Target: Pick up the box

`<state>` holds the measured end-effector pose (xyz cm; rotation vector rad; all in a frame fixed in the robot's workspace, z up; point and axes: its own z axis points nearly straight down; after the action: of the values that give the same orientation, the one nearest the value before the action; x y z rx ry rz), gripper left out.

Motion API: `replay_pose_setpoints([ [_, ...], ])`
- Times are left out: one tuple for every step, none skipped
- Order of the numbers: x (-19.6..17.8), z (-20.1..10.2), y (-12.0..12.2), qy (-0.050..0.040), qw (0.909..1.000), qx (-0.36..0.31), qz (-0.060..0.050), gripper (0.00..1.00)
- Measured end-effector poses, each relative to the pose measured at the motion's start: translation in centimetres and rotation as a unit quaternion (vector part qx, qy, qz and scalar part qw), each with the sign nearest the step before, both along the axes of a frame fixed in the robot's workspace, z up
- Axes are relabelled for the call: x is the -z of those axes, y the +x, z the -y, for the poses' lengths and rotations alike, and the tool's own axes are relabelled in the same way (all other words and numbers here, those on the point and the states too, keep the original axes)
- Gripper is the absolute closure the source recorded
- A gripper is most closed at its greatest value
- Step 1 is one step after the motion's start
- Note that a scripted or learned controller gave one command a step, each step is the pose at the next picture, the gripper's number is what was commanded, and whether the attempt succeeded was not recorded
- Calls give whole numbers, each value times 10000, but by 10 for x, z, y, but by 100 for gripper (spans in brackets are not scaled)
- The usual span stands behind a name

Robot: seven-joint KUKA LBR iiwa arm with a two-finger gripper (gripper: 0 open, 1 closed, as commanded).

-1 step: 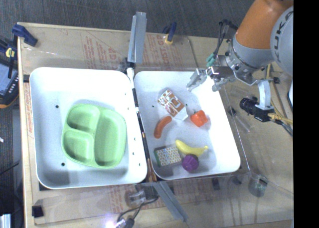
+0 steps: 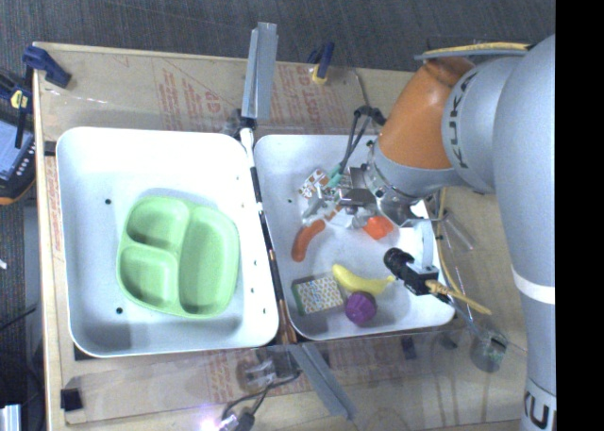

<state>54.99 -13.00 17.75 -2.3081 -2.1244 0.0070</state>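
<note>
- Surface (image 2: 142,90): pale plywood, carries two white bins side by side
- Arm (image 2: 500,137): grey with orange band, comes in from the right, wrist over the right bin (image 2: 283,160)
- Left bin (image 2: 85,151): holds one green divided plate (image 2: 179,255), lying flat
- Jaws: low over the upper middle of the right bin, just beside a crumpled packet (image 2: 315,185); apart or together, cannot tell, wrist hardware hides them
- Box (image 2: 318,294): small, patterned top, flat on the floor of the right bin at its near edge, left of centre; well apart from the jaws, nothing gripping it
- Banana (image 2: 361,278): just right of the box
- Orange-red sausage shape (image 2: 305,240): above the box, tilted
- Purple ball (image 2: 360,306): under the banana, beside the box
- Orange piece (image 2: 378,227): near the wrist
</note>
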Motion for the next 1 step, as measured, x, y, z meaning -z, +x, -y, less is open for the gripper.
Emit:
replay_pose_setpoints([
  [-92,14,-6,-2,9995,-327,29,0],
])
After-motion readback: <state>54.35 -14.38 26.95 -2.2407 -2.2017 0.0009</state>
